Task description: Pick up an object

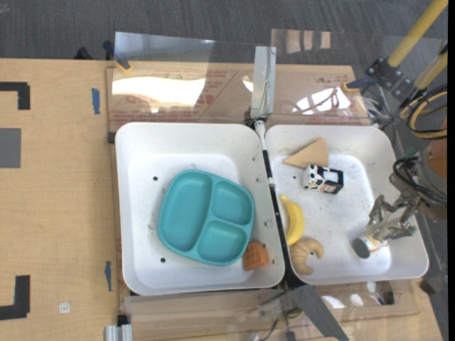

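The right bin [405, 261] holds a tan wedge [310, 153], a black-and-white cow-patterned box [323, 179], a yellow banana [293, 219] and a tan croissant [306, 253]. My gripper [386, 224] is low in this bin's right side, near the floor, well to the right of the croissant and banana. A small grey round piece [364, 248] sits at its lower-left tip; whether it is a loose object or part of the gripper is unclear. In the left bin [135, 148] lie a teal divided plate [205, 217] and an orange waffle-like piece [256, 256].
A divider wall [268, 183] separates the two bins. Clear plastic panels [170, 69] stand behind them. Cables and a yellow pole [424, 21] crowd the right edge. Cardboard bench surface [50, 190] stretches to the left.
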Controlling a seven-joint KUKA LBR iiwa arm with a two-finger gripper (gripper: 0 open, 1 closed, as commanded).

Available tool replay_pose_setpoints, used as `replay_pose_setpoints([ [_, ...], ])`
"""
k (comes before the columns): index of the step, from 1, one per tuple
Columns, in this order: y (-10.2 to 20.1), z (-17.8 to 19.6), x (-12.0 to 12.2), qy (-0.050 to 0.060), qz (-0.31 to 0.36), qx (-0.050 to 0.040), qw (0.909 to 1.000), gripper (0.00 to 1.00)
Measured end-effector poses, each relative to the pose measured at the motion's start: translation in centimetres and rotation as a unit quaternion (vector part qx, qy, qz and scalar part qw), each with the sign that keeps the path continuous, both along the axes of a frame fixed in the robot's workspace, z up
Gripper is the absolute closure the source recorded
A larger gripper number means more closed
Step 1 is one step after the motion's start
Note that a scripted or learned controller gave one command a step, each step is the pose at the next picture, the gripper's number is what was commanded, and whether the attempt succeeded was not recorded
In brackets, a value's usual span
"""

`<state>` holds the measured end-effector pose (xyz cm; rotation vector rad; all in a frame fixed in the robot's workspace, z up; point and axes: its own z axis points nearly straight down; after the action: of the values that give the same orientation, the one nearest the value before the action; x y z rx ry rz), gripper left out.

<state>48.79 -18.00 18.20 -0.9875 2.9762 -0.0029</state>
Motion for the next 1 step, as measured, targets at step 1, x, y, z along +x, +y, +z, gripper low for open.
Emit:
replay_pose_setpoints([
  [1, -4.41, -0.9, 0.5, 0.0, 0.012, -0.0001, 0.9999, 1.0],
])
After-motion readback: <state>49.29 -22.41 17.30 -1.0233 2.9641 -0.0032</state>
